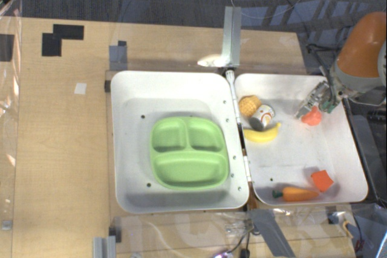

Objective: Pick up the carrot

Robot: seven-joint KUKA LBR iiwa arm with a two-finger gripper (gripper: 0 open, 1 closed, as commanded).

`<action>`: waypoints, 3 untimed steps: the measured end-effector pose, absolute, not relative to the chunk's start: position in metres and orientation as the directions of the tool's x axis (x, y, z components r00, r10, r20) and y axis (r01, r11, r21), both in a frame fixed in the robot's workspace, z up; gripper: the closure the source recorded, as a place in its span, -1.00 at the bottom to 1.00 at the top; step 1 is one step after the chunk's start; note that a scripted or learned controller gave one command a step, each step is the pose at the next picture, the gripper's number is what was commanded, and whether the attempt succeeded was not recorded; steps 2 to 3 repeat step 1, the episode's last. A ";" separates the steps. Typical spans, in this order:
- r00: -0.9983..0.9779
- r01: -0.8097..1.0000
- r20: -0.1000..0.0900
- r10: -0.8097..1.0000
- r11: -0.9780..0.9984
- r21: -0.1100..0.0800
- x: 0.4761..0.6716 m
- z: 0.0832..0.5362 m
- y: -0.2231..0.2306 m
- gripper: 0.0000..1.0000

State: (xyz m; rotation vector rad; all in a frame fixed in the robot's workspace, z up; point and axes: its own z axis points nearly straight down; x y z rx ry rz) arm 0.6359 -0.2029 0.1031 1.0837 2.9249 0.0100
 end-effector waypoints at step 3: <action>-0.644 0.765 -0.008 0.765 0.644 0.007 0.608 0.216 -0.205 1.00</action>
